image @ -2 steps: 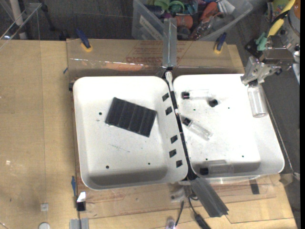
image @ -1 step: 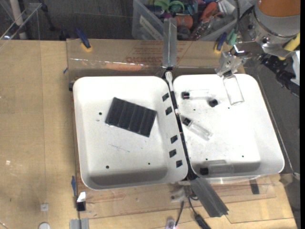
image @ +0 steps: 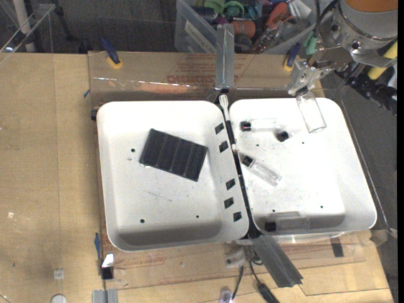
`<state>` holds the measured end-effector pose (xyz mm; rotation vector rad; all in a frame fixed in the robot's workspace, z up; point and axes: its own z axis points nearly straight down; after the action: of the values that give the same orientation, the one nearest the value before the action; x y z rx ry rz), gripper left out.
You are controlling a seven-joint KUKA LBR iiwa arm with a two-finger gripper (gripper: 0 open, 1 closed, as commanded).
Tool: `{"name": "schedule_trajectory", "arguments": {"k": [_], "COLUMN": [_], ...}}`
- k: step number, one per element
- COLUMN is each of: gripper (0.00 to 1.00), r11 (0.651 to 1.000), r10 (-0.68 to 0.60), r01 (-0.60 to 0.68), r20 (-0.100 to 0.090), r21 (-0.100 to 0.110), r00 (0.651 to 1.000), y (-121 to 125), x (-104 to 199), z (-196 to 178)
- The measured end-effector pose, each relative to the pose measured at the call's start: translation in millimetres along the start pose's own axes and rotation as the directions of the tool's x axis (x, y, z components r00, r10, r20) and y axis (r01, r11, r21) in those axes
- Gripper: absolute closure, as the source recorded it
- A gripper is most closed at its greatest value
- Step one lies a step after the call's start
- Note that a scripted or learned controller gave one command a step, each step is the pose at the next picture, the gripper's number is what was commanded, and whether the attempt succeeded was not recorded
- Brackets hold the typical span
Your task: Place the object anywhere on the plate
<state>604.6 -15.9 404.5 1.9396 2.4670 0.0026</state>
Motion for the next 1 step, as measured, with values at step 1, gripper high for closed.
{"name": "schedule_trajectory", "arguments": {"k": [1], "gripper": [1.00], "r11": [0.997], "r10": [0.075], "r01": [-0.075], "r20": [-0.002], "r21": [0.006], "r00": [0.997], "y": [35.9], "x": [-13.1], "z": [63.0]}}
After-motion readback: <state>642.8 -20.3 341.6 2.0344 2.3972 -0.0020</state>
